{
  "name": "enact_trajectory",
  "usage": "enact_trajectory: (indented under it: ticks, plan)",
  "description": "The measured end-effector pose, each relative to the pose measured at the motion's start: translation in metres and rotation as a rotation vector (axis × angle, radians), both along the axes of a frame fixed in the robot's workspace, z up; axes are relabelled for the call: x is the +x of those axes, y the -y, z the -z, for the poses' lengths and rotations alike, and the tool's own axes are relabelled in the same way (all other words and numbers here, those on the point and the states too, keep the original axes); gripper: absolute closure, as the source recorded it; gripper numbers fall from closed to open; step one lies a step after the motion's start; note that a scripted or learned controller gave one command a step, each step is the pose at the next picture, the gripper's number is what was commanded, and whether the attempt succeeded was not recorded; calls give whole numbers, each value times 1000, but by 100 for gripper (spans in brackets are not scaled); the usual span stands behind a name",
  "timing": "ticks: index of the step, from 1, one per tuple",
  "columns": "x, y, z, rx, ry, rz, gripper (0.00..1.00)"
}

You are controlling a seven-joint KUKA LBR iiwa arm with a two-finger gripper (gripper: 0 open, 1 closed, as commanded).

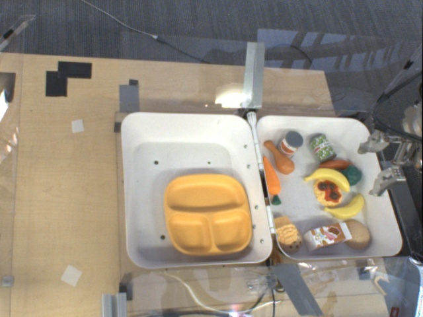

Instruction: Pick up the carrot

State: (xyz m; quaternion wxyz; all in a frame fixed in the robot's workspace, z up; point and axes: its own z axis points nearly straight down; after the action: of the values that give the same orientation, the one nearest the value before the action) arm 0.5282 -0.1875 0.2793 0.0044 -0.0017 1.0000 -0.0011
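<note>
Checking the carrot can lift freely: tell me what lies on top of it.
Nothing lies on the carrot. It rests along the left wall of the right bin, orange body and green tip fully exposed. The drumstick sits just beyond its upper end; whether they touch cannot be told.

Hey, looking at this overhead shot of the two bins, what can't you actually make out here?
- Gripper: at the camera view's right edge, small and partly cut off; open or shut cannot be told.
- Carton: its print is too small to read.
- Green can: label too small to read.
- Carrot: lies along the right bin's left wall; whether it touches the wall is unclear.
</note>
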Motion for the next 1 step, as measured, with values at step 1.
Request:
enact_trajectory:
  ticks: [1]
  plan:
    - [-28, 14, 158, 4, -9, 256, 0]
